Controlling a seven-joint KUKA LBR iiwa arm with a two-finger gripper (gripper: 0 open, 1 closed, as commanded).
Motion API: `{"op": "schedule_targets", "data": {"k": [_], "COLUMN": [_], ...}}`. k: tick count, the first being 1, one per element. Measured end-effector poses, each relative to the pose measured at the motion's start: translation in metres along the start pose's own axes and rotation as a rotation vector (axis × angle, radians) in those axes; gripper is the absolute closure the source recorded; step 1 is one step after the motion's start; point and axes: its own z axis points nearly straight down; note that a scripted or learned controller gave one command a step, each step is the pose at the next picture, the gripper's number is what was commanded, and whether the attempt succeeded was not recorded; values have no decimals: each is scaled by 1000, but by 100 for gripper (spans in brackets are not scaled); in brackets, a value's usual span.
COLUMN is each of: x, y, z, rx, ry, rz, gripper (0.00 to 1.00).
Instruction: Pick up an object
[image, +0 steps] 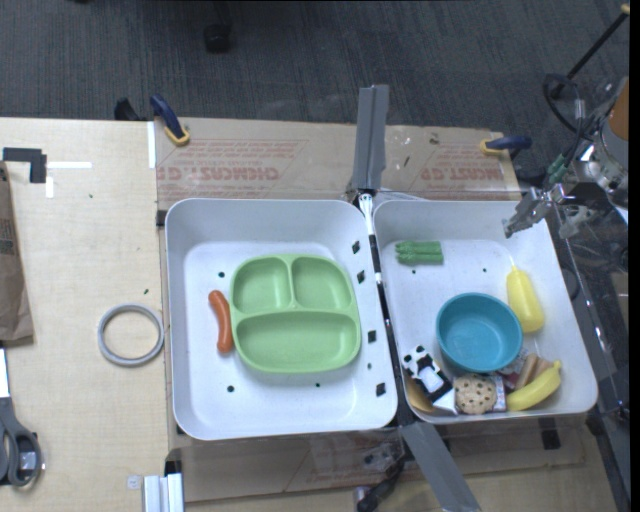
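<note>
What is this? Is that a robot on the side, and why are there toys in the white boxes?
One camera looks down from above a bench. The grey machine at the right edge is a robot arm that tries picking things up. Two white bins sit side by side. The left bin has a green divided plate and an orange toy carrot. The right bin has a blue bowl, a yellow lemon, a banana, a cookie and a green veggie. It's holding nothing I can see.

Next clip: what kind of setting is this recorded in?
Probably a robotics lab bench for pick-up trials: two white bins clamped side by side, toy food such as a banana, and a green divided plate laid out as test objects.
</note>
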Motion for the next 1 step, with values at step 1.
{"op": "schedule_targets", "data": {"k": [1], "x": [22], "y": [-13], "z": [109], "rx": [2], "ry": [0], "rz": [67], "gripper": [0]}}
